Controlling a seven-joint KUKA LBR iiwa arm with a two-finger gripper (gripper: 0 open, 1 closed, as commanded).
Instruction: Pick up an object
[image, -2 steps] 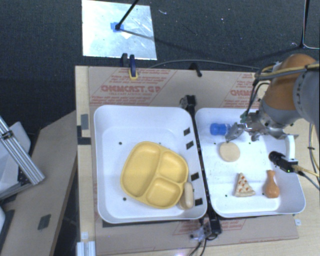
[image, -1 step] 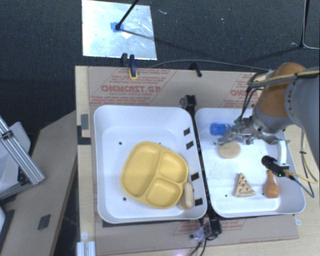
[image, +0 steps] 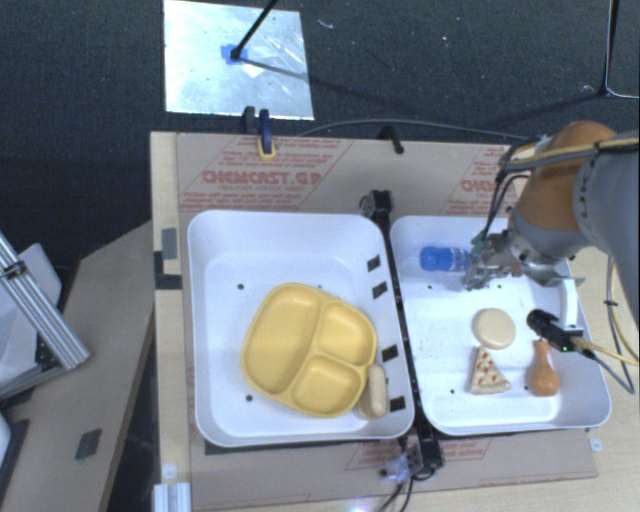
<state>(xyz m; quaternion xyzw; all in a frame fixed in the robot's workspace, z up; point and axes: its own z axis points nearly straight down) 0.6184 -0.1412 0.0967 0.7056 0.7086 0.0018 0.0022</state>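
Hand low in the right bin beside the blue bottle, grasp unconfirmed.

The hand (image: 487, 268) sits at the back of the right bin (image: 440, 400), just beside a blue bottle (image: 440, 259) lying on its side; how far it is open I cannot tell, and nothing visibly sits in it. The bottle looks round and likely to roll away or jam against the bin wall if nudged. A beige disc (image: 494, 328), pizza slice (image: 488, 373) and brown drumstick (image: 543, 370) lie nearer the front, apart from it. The left bin (image: 215, 300) carries a yellow tray (image: 300, 345), so a slip over the divider seems unlikely.
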